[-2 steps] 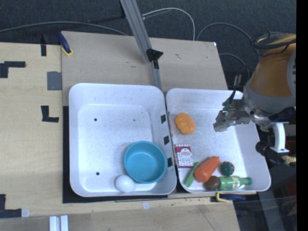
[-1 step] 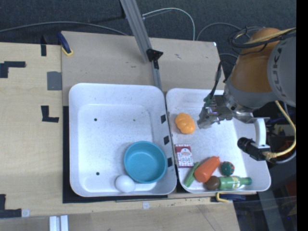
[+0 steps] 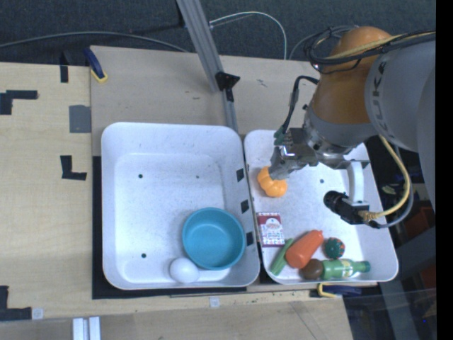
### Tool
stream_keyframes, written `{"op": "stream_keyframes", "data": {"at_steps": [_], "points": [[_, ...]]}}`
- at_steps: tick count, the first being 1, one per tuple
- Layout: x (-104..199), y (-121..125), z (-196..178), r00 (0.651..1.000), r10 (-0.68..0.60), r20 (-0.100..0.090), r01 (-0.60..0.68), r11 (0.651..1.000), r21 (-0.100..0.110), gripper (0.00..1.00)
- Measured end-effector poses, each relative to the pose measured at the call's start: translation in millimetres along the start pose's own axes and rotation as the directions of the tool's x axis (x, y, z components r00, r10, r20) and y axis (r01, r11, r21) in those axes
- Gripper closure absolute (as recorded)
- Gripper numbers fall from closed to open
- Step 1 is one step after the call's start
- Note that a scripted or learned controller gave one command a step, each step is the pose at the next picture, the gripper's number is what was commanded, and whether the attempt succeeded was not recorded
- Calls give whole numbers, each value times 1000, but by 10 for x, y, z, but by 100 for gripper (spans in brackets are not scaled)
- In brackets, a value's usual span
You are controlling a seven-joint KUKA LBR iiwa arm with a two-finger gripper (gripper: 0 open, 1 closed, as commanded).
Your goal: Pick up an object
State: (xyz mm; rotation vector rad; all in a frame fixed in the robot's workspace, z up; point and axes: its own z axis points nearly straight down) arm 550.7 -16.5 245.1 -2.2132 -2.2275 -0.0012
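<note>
the arm (image 3: 396, 83) was a bulky grey casting with a rounded orange band (image 3: 350, 76) above the wrist. thin black cables (image 3: 333, 44) looped over the orange part and ran down toward the tool. the gripper (image 3: 281, 167) was dark metal with small pale markings, its details perhaps too blurred to read. a yellowish hose (image 3: 403, 183) curved beside a black cylindrical fitting (image 3: 343, 205).

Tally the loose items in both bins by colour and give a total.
Blue: 1, bowl
White: 1, ball
Orange: 2, orange toy, carrot
Red: 2, small box, strawberry
Green: 1, bottle
Brown: 1, brown piece
Total: 8
</note>
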Motion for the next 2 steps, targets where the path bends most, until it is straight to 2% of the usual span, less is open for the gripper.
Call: {"op": "stream_keyframes", "data": {"at_steps": [2], "points": [[1111, 399, 2, 1000, 0, 0, 0, 1000, 1, 100]]}}
